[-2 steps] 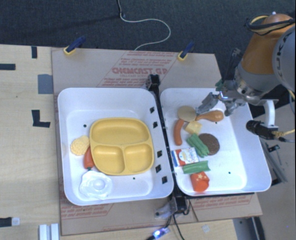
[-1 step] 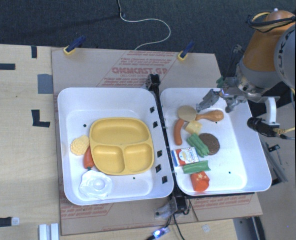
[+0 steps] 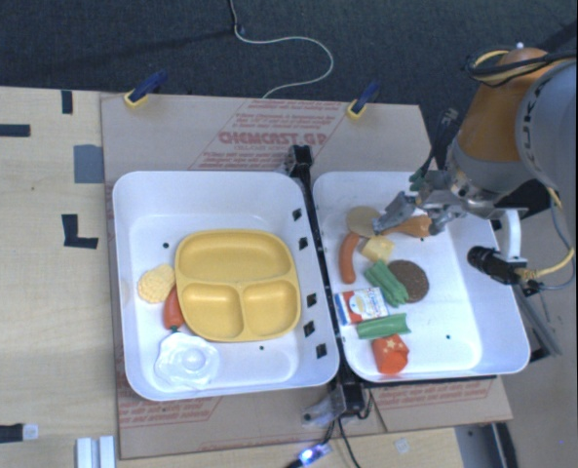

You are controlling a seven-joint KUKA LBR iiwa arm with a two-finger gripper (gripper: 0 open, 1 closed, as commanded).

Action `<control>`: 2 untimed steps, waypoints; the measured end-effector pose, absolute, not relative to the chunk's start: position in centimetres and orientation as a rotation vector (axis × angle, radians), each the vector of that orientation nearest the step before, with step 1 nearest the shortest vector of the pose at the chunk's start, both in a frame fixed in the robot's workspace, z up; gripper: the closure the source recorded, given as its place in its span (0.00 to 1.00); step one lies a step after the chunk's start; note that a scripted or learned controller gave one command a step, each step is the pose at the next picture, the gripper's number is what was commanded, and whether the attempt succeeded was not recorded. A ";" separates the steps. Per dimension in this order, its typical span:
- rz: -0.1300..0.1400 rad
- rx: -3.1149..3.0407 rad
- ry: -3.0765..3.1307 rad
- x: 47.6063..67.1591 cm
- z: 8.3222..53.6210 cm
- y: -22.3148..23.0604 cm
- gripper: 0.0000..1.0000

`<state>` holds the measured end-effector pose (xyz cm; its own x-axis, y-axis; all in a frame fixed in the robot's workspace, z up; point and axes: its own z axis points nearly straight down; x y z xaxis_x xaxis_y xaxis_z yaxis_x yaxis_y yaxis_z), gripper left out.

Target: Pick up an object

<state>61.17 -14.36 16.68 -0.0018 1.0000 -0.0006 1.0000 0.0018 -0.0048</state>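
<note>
Gripper (image 3: 403, 214) hovers low over the right bin (image 3: 483, 344), jaws look spread near a yellow piece (image 3: 377, 250), nothing pinched; next: descend, centre, close.

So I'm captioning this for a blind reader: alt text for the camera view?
A grey robot arm reaches from the right over the right bin of toy food, its gripper above an orange piece. The left bin holds a yellow divided tray.
</note>
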 end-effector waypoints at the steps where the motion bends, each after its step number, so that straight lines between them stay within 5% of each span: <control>1: 0.006 -2.217 -2.222 60.7 12.2 -13.9 0.00; 2: 0.004 -2.218 -2.224 60.6 8.2 -13.8 0.00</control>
